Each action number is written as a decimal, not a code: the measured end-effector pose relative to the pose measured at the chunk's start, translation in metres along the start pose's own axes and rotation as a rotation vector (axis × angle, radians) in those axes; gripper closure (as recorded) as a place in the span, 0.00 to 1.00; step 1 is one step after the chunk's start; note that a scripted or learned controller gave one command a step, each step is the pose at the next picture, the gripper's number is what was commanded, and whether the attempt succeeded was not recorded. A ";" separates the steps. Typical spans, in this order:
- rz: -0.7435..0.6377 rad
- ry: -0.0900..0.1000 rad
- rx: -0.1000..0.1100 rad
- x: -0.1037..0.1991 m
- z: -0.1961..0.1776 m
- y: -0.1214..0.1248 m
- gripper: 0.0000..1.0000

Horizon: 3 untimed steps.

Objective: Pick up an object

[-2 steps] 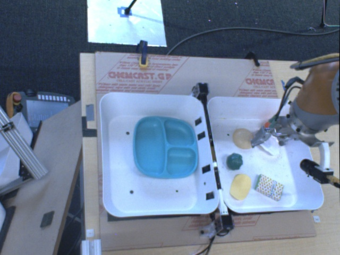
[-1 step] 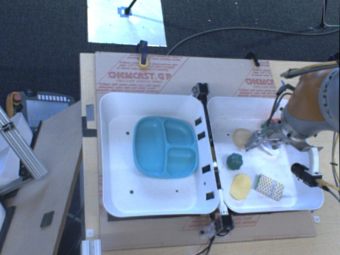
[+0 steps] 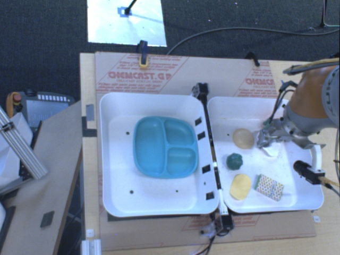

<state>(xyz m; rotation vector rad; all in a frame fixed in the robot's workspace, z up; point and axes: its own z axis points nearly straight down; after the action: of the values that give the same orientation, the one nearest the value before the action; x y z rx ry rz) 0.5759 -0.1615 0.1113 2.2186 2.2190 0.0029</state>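
Note:
In the right bin (image 3: pixel 303 198) lie a pale beige round object (image 3: pixel 243 138), a dark green ball (image 3: pixel 235 161), a yellow oval piece (image 3: pixel 240 186) and a small patterned block (image 3: pixel 269 187). My gripper (image 3: pixel 265 141) reaches down from the right into this bin, just right of the beige round object and above the patterned block. A small white thing (image 3: pixel 270 151) lies right under the gripper tip. The arm's orange band (image 3: pixel 313 92) is above it.
The left bin (image 3: pixel 114 158) holds a blue divided plate (image 3: pixel 164 146). A black divider with clips (image 3: pixel 207 147) runs between the bins. A black fitting (image 3: pixel 307 172) sticks out over the right bin's right side. A pendant (image 3: pixel 40 108) rests to the left.

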 end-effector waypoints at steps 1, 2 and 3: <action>-0.003 -0.001 -0.003 -0.004 -0.064 0.001 1.00; -0.005 0.000 -0.004 0.005 -0.114 0.006 1.00; -0.005 -0.001 -0.004 0.005 -0.168 0.008 1.00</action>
<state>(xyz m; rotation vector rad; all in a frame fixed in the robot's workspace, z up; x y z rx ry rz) 0.5831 -0.1567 0.2794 2.2104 2.2227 0.0061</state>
